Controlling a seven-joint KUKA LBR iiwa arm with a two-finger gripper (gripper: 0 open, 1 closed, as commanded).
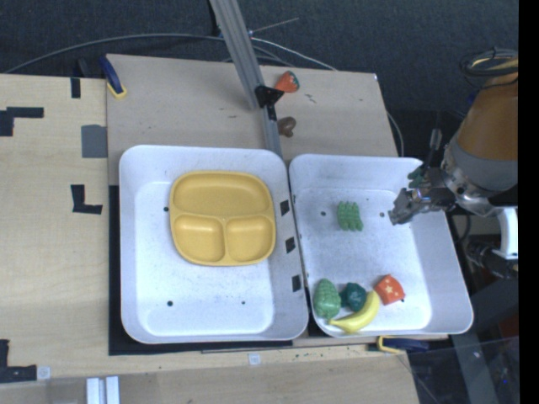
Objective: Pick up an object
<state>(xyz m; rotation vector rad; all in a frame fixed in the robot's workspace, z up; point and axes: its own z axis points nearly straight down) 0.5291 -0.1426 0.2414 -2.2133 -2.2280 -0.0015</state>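
A robot gripper (404, 209) hovers over the right bin (442, 263); its grip state is unclear. A green toy (350, 216) lies near it, untouched. A yellow divided plate (223, 218) fills the left bin (143, 251).

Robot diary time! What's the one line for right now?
gripper: over right bin, upper right, holding nothing seen | nearest: green toy | banana, red toy: near edge | yellow tray: left bin
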